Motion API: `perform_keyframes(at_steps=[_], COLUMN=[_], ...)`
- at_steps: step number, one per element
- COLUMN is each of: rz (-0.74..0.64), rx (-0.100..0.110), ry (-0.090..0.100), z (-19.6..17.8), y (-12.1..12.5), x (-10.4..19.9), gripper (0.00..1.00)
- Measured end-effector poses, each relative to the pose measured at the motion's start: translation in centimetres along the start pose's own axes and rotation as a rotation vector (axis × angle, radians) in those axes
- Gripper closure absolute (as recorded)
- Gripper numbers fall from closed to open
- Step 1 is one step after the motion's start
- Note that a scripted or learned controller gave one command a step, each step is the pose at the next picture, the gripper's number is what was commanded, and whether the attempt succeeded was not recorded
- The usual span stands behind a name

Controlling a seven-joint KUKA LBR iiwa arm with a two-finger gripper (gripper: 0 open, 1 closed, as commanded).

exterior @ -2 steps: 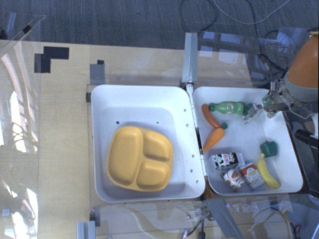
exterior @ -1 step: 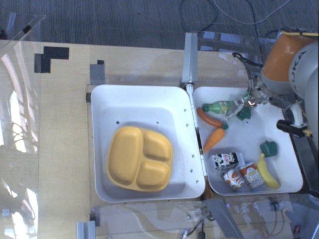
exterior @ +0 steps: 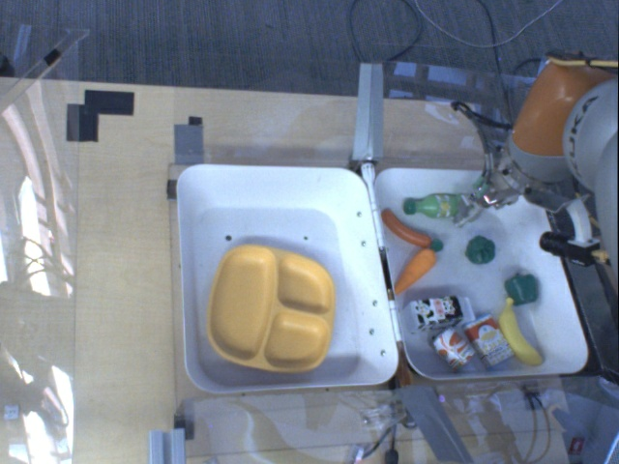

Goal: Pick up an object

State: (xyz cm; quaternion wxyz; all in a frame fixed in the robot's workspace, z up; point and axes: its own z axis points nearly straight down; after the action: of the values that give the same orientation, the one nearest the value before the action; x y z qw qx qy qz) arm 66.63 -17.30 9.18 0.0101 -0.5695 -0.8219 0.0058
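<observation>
Banana (exterior: 519,333) low; claw (exterior: 481,201) at green bottle (exterior: 435,205).

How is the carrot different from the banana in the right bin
The carrot is orange with a green tip; the banana is yellow. The carrot is straight and tapers to a point, while the banana curves. The carrot lies by the right bin's left wall, next to the hot dog; the banana lies near the bin's front right corner, beside the small cartons. Both are long, narrow toy foods lying flat at a slant.
</observation>
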Motion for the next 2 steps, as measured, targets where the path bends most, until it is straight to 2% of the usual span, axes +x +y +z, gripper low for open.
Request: perform_keyframes(at_steps=[1,2], rz=[-0.001,-0.004], rx=[-0.009,-0.028], ry=[-0.006,-0.013], z=[-0.3,0.6], y=[0.2,-2.1], x=[-0.1,1.3], gripper=[0.00,0.00])
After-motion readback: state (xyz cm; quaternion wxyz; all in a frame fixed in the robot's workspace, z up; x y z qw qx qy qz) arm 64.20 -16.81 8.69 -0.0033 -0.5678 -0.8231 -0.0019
